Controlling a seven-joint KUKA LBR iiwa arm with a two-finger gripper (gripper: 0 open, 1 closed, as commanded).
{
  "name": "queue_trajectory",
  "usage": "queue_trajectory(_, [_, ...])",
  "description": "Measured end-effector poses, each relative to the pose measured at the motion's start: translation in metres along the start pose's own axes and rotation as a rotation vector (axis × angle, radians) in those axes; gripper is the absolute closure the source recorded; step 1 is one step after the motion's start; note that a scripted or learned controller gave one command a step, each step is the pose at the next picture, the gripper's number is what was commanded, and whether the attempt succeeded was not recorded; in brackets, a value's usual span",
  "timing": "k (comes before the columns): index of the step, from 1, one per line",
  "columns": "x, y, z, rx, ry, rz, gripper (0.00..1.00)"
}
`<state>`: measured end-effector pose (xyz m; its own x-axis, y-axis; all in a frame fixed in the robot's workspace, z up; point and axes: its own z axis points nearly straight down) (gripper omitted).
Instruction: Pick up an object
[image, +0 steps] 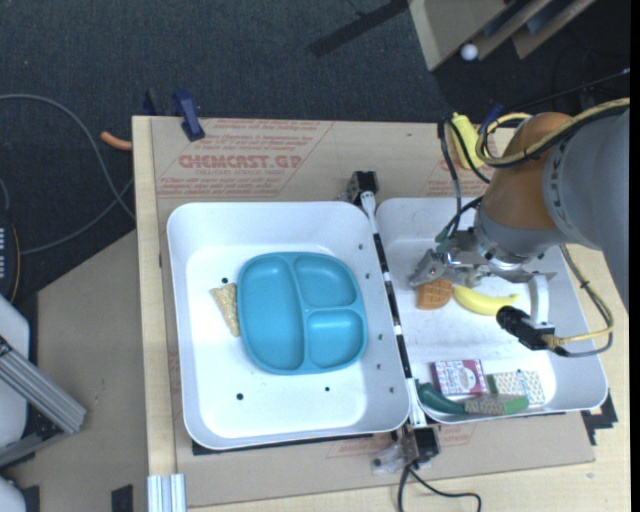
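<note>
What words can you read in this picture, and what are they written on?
"CHEMCAST GP": big red letters on the brown board under the bins.
Smaller red lines above and below it: too blurred to read.
Red print at the board's right: too blurred.
Pink packet and patterned packet: print too small to read.

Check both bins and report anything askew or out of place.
One thing stands out: a tan waffle-textured cracker piece in the left white bin sits wedged beside the blue divided plastic plate, its right edge seemingly tucked beneath the plate's rim. The plate itself lies slightly rotated against the bin's walls.
</note>
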<state>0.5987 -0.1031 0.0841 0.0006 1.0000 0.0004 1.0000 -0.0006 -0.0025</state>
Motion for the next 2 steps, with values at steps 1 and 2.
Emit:
queue_trajectory(1, [-0.004, 0.032, -0.015, -0.004, -0.001, -0.001, 0.00])
queue_trajectory(2, [0.005, -0.014, 0.000, 0.000, 0.001, 0.000, 0.00])
